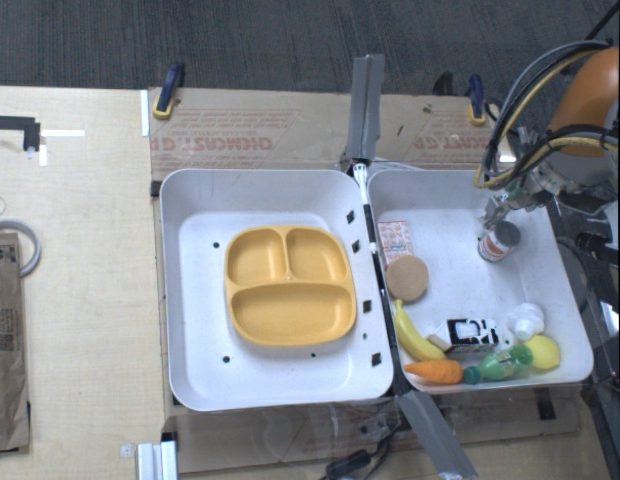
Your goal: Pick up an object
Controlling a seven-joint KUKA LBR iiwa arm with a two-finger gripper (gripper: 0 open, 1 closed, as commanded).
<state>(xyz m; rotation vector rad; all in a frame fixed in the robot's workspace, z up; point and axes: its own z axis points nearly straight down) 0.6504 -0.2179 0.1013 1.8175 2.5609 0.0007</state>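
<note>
- The gripper (503, 215) hangs over the upper right part of the right bin (445, 193), directly above a small can (497, 243) that stands upright on the bin floor — whether the fingers grip it cannot be told.
- Along that bin's near edge lie a banana (414, 334), a carrot (434, 371), a green toy (498, 365) and a lemon (543, 352); a brown round piece (407, 278) sits nearer the divider.
- The left bin (190, 298) holds a yellow divided plate (288, 284).
</note>
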